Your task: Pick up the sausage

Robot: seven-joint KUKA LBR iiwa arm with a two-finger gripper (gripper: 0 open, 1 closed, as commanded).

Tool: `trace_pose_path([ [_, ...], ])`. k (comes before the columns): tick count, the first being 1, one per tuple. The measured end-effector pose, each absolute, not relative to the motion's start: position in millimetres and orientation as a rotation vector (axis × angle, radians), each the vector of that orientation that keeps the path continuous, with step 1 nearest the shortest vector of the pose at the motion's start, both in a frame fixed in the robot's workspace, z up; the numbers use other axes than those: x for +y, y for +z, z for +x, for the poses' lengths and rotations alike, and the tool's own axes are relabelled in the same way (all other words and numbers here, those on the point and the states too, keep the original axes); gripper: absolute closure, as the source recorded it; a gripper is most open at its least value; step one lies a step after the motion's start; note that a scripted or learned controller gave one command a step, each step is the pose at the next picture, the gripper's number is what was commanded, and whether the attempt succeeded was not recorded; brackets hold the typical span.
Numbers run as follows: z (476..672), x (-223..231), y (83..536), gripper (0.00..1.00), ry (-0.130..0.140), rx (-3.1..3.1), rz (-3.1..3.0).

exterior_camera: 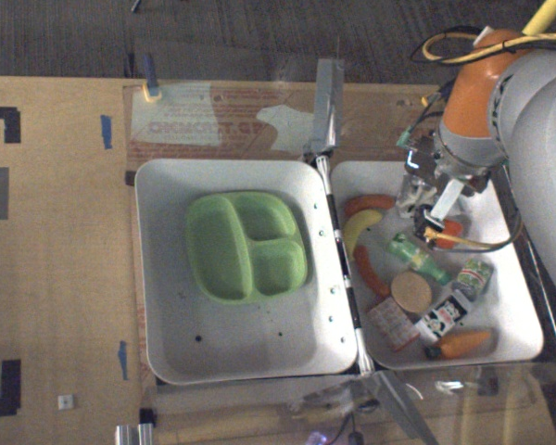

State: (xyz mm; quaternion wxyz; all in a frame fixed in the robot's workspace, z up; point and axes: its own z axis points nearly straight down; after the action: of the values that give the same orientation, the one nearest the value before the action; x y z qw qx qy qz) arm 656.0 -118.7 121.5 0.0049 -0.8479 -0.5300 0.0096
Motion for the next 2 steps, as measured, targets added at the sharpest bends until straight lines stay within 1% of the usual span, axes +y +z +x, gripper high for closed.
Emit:
trace_pose_path([
  [1,656.0,-118.1,121.3,0.0,0.03,-1.66,-2.655],
  [2,667.3,-96.7,93.6,0.0,0.012,-1.549,-2.733],
])
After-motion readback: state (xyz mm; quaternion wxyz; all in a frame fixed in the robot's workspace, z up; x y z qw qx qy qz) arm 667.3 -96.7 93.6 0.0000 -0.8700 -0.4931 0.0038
